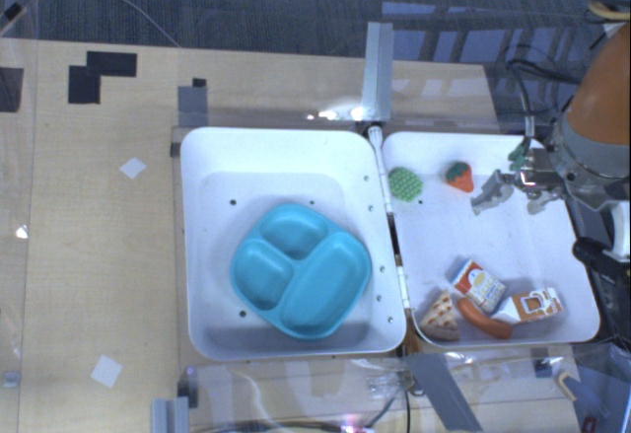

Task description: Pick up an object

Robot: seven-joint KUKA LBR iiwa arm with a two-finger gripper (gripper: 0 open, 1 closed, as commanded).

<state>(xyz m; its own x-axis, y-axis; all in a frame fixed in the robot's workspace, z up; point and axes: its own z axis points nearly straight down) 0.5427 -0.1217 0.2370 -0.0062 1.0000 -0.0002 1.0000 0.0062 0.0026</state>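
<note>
Camera view: the claw (513,189) hangs over the right bin (552,150) near its far right side, fingers spread apart with nothing between them. A strawberry (458,176) lies just left of it, beside a green ball (405,183). A carton (479,287), sausage (483,322) and pizza slice (441,316) crowd the near edge. A blue plate (301,269) fills the left bin (212,224).

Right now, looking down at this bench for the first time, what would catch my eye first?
Most striking is the blue divided plate, lying alone in the left bin. Next comes the grey arm with its orange band, reaching in from the right over the right bin. Along that bin's near edge sits a cluster of toy food, with a green ball at its far end.
</note>
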